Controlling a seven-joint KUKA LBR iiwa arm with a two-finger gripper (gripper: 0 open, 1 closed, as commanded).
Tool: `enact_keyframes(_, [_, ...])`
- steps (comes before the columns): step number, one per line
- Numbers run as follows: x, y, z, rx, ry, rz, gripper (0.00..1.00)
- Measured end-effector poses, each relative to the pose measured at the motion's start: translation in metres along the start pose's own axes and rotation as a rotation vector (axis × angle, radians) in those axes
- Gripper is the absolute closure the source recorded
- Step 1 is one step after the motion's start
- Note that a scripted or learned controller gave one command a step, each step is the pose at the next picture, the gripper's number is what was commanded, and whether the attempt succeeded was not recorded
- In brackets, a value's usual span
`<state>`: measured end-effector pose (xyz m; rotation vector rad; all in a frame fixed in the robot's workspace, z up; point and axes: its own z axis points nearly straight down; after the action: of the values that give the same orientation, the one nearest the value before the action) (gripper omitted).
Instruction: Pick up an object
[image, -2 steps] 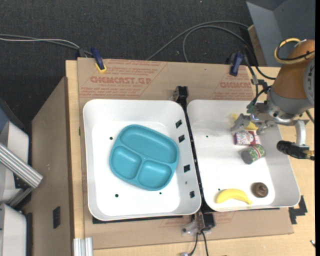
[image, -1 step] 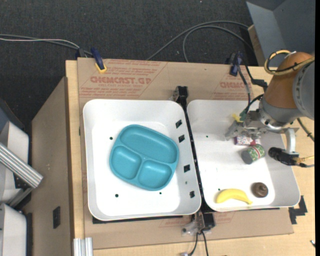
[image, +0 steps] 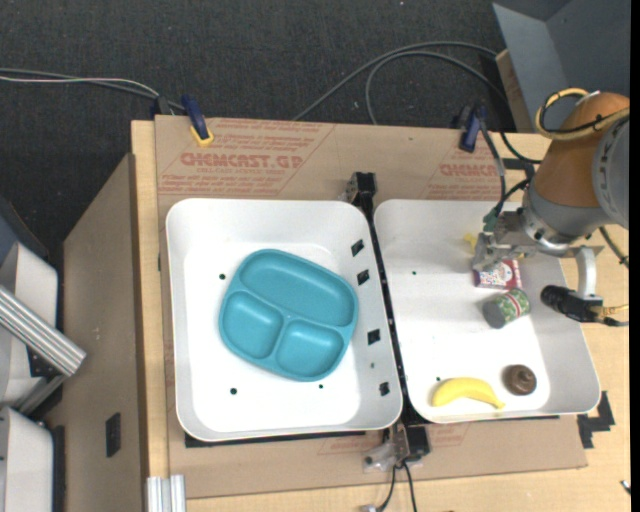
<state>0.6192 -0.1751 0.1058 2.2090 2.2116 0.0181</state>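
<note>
From the overhead camera I see the end effector (image: 497, 262) down in the right bin (image: 440, 330), directly over a small red-and-white packet (image: 499, 275) near that bin's far right side. I cannot tell how the end effector is set, because the wrist housing covers it from this angle, and I see nothing clearly held.

My main worry is crowding. A small can with a green label (image: 508, 306) lies on its side just beside the packet, toward the camera. If the descent is slightly off, I judge that the can gets nudged and rolls, or the packet, which looks flat and light, slides away instead of lifting. A small yellow piece (image: 469, 240) sits at the packet's far side and could also be clipped. The bin's right wall is near, so a wide approach may strike it.

The banana (image: 466, 393) and a brown round object (image: 519, 379) lie well apart at the near edge, out of harm's way. The left bin (image: 200, 300) holds a blue divided tray (image: 288, 314).

Both bins sit side by side on a brown worktop (image: 300, 150) with printed lettering, held by blue clamps (image: 198, 122) at the back. Dark carpet surrounds it, with cables (image: 400, 70) trailing across, and an aluminium rail (image: 35, 330) stands at the left.
</note>
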Motion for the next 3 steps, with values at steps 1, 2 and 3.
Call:
enact_keyframes(1, [0.007, 0.010, -0.053, 0.014, 0.002, -0.002, 1.00])
enact_keyframes(2, [0.012, 0.011, -0.098, 0.012, 0.002, -0.001, 1.00])
enact_keyframes(3, [0.012, 0.013, -0.134, 0.014, 0.002, -0.001, 1.00])
